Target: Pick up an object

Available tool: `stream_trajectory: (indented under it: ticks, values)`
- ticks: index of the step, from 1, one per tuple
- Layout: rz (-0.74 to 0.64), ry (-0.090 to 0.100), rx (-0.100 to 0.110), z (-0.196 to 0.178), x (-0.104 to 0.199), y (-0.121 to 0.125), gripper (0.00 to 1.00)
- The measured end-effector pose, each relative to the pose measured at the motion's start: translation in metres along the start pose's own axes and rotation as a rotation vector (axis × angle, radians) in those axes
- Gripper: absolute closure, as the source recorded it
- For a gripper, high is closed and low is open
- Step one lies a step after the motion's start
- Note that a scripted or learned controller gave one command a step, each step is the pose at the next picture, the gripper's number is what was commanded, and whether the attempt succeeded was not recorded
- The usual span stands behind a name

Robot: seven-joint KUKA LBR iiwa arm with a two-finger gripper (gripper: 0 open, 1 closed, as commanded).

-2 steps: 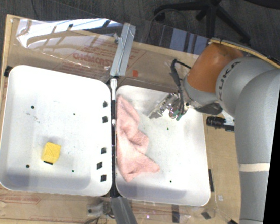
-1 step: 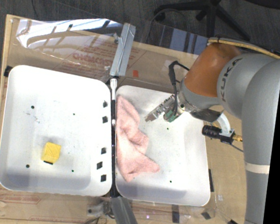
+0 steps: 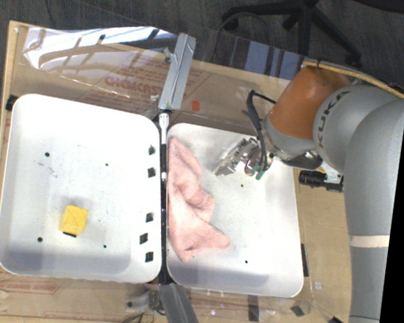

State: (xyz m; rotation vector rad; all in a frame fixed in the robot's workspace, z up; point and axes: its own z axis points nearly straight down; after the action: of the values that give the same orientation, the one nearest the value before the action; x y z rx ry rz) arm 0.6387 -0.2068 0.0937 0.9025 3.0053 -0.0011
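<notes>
Pink cloth (image 3: 189, 203) just beside pincer (image 3: 236, 161)

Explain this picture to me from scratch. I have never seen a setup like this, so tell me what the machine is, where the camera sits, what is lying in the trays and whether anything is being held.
The big grey and orange shape on the right is a robot arm. It reaches in from the right side of the picture. At its end is a gripper, a small metal tool with two fingers for grabbing things.

The camera is fixed above the bench and looks down at a slant.

On the bench sit two shallow white bins side by side. The left bin holds a small yellow block near its front. The right bin holds a crumpled pink cloth along its left side.

The gripper is over the back part of the right bin, to the right of the cloth. Nothing can be seen between its fingers, so it is not holding anything. Whether the fingers are open or shut is too small to tell.
</notes>
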Motion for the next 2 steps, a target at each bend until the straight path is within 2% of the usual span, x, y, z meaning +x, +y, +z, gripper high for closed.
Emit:
stream_trajectory:
  ticks: [1, 2]
  values:
    - [0.004, -0.002, -0.001, -0.0013, -0.0108, 0.0038, 1.00]
    - [0.004, 0.022, 0.006, 0.0014, -0.0064, 0.0024, 0.00]
